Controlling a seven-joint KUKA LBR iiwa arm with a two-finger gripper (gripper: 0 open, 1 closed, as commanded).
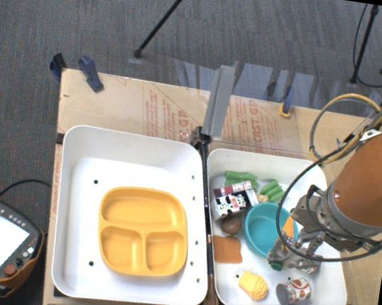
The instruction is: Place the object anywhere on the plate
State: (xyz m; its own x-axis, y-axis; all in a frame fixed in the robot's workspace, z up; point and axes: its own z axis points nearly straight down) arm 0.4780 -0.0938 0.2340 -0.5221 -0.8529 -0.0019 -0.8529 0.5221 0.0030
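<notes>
I hang over the right white bin (330, 296), reaching in from the right; my orange band and grey wrist cover much of that bin's right side; my pincer (288, 257) sits low, just beside the right rim of the teal bowl (263, 229); whether my pincer is open or closed I cannot tell, since my own wrist and cables blur that part. The yellow plate (143, 232) lies in the left white bin (85, 160), roughly in its middle, with one long compartment along its far side and two smaller ones along its near side. All the loose things lie in the right bin, well apart from the plate: a green vegetable piece (239, 179) near the far wall; a second green piece (270, 190) just beside the bowl's far rim; a black and white patterned box (232, 199) left of the bowl; a dark brown rounded thing (232, 226) touching that box's near side; a flat brown square (227, 250), perhaps a cracker or toast, nearer the front; a yellow corn cob (253, 286) close to the front wall; a small can (293, 291) on its side just right of the corn and below my pincer. Both bins rest side by side on the brown surface (147, 109).
</notes>
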